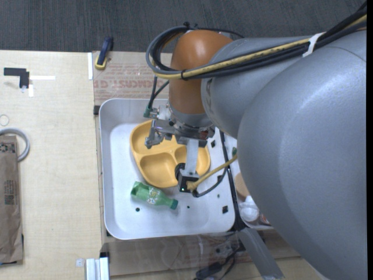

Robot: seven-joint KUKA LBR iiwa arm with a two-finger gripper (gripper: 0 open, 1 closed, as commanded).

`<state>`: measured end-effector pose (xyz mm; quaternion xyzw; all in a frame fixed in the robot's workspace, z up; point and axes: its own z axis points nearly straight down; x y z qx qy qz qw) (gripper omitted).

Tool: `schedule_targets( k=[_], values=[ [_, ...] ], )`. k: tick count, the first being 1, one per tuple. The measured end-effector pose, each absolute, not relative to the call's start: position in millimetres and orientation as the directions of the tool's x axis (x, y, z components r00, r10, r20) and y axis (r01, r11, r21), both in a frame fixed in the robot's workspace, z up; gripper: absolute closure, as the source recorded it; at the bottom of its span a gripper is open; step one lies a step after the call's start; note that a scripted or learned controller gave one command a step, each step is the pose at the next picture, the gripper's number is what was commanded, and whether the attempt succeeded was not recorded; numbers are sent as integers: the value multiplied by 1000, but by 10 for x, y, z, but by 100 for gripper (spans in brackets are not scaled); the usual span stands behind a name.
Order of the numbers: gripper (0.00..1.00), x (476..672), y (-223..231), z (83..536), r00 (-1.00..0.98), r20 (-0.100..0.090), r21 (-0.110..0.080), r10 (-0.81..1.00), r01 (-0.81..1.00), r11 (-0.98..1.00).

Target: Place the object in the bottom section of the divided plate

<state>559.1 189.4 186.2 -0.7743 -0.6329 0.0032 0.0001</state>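
Your green bottle (152,195) is lying on its side in the white bin (122,214), near the lower-left corner and right by the yellow divided plate (157,168). It looks like light, slick plastic that'll probably roll, so grab mid-body. The gripper (169,134) hangs over the plate; can't tell if it's open.

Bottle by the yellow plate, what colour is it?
The bottle is green, seen in the camera view.
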Motion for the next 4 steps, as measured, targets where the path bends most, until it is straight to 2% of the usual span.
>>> schedule_targets(
  k=[1, 2, 3, 4],
  values=[
    [0, 5295, 1430, 1003, 373, 10, 14, 928, 928, -373],
    [0, 5295, 1430, 1003, 372, 10, 14, 928, 928, -372],
    [0, 5605, 1897, 1703, 507, -4, -1, 862, 862, -507],
    [100, 5601, 1886, 1779, 504, -10, -3, 864, 864, -504]
  ],
)
